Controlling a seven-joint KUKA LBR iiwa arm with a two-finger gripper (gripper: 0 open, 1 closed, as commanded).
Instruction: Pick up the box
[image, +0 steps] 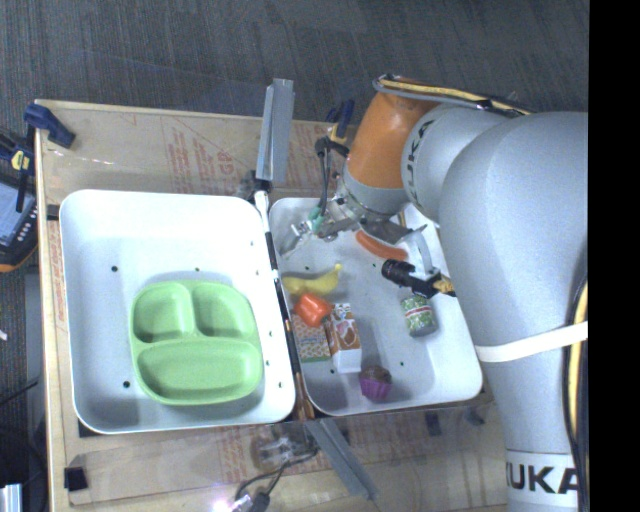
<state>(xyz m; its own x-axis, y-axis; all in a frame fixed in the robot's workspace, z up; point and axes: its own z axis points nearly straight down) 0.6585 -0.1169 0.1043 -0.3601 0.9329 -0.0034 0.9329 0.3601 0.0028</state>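
Your two-finger gripper (308, 230) hangs over the far left corner of the right-hand shallow white plastic bin (455, 375), at the end of the grey arm with the orange band (385, 150) that comes in from the right. From this slanted view you cannot tell whether it is open or closed, and you can see nothing held in it.

The box you are after, a small printed cardboard carton (346, 340) in white with red and brown, sits in the same bin, near its left wall and about midway between the far and near edges. It is well apart from the gripper. A flat patterned packet (312, 345) lies against the carton's left side, close to the bin's left wall. Just beyond these two you have a small orange-red toy vegetable (313, 308), and beyond that a yellow toy banana (312, 279), which lies between the vegetable and the gripper.

Toward the near edge of that bin, a small purple rounded toy (376, 382) rests just beside the carton's near right corner. By the right wall stands a small green-labelled can (420, 316). An orange carrot-shaped piece (374, 243) lies near the far edge, under the wrist.

The left-hand white bin (90, 230) holds a light green three-compartment plastic plate (195, 345), set toward its near right corner.
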